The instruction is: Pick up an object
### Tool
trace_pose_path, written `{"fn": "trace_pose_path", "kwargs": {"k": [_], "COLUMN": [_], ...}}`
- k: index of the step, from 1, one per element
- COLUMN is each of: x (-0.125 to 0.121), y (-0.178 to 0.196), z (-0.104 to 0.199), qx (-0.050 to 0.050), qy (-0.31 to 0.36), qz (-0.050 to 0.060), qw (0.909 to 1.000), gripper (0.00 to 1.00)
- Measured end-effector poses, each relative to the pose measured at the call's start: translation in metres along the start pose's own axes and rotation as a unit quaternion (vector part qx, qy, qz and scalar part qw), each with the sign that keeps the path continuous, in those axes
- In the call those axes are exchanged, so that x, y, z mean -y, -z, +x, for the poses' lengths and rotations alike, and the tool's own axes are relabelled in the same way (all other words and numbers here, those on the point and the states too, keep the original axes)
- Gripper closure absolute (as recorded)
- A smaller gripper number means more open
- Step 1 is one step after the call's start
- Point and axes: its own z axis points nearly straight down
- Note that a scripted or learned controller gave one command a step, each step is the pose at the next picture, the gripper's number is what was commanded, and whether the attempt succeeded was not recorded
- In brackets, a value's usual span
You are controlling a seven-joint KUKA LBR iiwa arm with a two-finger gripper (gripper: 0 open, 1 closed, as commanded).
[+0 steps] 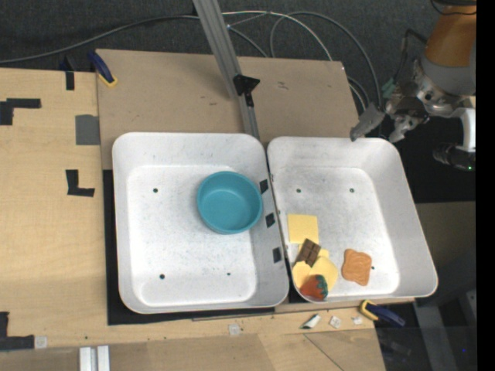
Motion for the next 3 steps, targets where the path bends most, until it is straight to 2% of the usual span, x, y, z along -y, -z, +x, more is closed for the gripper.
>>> {"fn": "trace_pose_path", "kwargs": {"k": [1, 2, 3], "x": [0.000, -0.001, 0.000], "y": [0.000, -0.044, -0.108], "z": [0.000, 0.004, 0.000], "qx": [0.000, 0.000, -0.001], "qy": [0.000, 0.000, -0.001], "qz": [0.000, 0.002, 0.003], "qw": [1.0000, 1.0000, 1.0000], "gripper": [0.00, 0.00, 0.00]}}
